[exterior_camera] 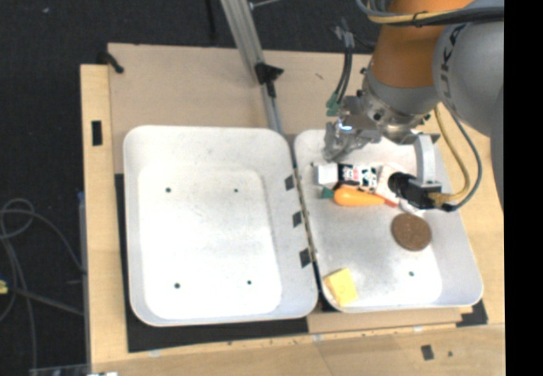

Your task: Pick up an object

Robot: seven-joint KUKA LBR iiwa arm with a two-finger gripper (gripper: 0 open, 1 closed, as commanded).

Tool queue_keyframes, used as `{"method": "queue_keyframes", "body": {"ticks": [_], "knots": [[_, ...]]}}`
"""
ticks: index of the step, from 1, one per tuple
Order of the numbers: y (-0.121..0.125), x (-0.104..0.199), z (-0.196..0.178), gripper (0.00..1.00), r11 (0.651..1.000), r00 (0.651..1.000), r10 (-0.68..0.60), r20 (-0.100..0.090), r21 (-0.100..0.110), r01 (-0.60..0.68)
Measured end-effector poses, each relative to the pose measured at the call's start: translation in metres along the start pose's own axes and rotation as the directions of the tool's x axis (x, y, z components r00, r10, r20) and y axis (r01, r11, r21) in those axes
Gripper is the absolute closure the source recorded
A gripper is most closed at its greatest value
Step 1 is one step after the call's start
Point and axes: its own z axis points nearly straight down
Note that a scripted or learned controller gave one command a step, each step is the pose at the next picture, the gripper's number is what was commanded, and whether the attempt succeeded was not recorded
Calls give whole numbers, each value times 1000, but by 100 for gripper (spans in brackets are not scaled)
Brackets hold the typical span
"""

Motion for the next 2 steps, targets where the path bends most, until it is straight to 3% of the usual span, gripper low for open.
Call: {"method": "queue_keyframes", "body": {"ticks": [2], "knots": [[7,91,30,100,1000,1000,0,1,-1,0]]}}
